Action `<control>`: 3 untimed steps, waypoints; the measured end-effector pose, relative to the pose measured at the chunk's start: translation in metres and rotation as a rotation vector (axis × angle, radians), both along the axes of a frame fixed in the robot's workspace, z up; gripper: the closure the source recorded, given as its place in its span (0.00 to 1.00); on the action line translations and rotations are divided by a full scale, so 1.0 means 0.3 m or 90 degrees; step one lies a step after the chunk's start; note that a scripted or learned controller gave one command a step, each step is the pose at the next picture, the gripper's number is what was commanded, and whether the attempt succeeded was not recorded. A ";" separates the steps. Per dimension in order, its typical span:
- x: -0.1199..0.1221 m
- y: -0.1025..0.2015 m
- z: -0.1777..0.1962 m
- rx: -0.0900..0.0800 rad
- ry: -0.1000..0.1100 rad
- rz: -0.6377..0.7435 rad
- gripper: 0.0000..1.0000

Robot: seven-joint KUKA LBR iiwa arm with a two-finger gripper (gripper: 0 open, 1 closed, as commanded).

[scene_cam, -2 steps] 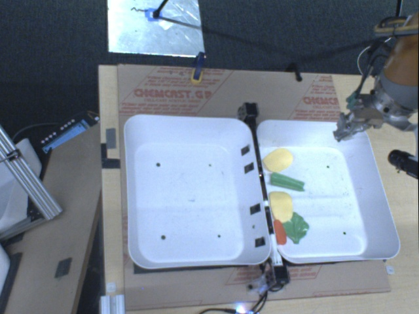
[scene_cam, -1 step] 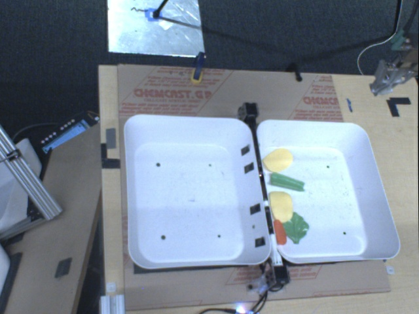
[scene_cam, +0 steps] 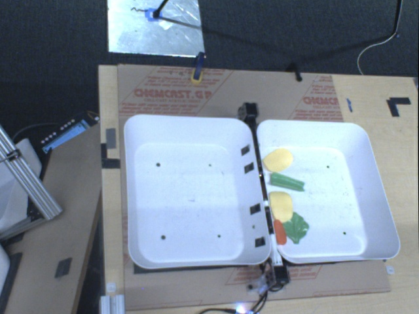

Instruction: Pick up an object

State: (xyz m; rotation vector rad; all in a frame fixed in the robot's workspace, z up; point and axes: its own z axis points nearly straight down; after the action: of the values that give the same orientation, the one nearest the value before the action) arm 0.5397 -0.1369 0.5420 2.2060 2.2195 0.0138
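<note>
Step in hand: the start, by my judgement; nothing is lifted and every object lies in the right bin (scene_cam: 366, 175).
Gripper: cannot tell its state.
Objects: an upper yellow piece (scene_cam: 278, 159), a green stick (scene_cam: 287, 182), a lower yellow piece (scene_cam: 281, 205), a leafy green piece (scene_cam: 296, 227) and a small red-orange piece (scene_cam: 280, 231), clustered near the divider (scene_cam: 262, 188).
Long axis: the green stick runs left to right, dipping slightly rightward.
Next move: likely descend over the stick, fingers across its width.
Left bin (scene_cam: 141, 175): beside it.
</note>
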 end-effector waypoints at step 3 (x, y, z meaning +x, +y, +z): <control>-0.179 -0.037 -0.023 -0.001 0.007 -0.009 1.00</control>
State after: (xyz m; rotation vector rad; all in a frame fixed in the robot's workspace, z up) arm 0.4860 -0.1479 0.5352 2.2267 2.2085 0.0004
